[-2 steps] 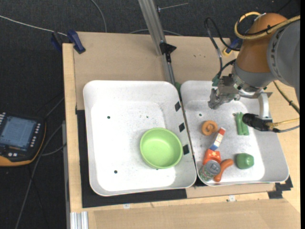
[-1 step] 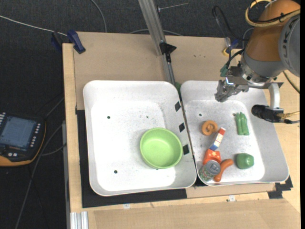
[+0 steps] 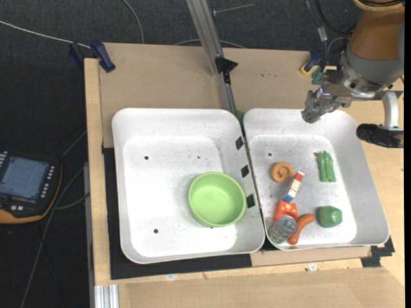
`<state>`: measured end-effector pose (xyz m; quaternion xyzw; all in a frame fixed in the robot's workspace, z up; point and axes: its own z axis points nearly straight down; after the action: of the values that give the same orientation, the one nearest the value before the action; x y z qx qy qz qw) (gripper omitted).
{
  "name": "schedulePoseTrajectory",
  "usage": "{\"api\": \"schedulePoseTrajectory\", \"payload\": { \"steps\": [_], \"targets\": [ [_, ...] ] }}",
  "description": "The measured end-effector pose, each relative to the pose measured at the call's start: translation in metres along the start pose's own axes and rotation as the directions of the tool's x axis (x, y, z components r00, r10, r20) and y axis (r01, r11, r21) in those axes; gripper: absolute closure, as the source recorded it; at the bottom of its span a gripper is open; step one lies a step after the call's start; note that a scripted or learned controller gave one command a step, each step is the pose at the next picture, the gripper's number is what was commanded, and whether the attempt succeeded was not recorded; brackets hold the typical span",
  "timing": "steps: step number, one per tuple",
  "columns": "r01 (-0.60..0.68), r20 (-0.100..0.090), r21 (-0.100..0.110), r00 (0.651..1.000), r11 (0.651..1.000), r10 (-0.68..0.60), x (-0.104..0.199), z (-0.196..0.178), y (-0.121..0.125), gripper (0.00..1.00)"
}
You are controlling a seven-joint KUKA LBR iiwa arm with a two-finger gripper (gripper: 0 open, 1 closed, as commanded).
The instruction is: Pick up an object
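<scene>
We log the gripper (image 3: 316, 111) in the upper right of the frame, hanging over the far rim of the right bin (image 3: 366, 172). Nothing sits between its dark fingers; how far apart they stand we cannot tell from this slant.

Candidate objects cluster lower in that bin, all below and slightly left of or under the gripper in frame:
- green pod-like piece (image 3: 326, 165), nearest, long axis running up-down the frame, lying alone on bare floor.
- orange ring (image 3: 281, 171), to its left.
- red-and-white stick (image 3: 292, 194), tilted, near a round tin (image 3: 283, 228) and a green block (image 3: 329, 216) at the lower edge.

The left bin (image 3: 135, 172) bears a green bowl (image 3: 217, 199), well apart from the gripper.

Arm pose: orange band and wrist enter from the upper right corner, tool pointing down-left. We judge the pod the shortest reach.
</scene>
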<state>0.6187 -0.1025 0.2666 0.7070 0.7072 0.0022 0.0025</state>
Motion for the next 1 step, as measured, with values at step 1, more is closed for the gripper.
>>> {"api": "schedulePoseTrajectory", "payload": {
  "steps": [1],
  "targets": [
    [0.005,-0.002,0.006,1.0,1.0,-0.005,0.0599,0.0062,0.0138,1.0]
  ]
}}
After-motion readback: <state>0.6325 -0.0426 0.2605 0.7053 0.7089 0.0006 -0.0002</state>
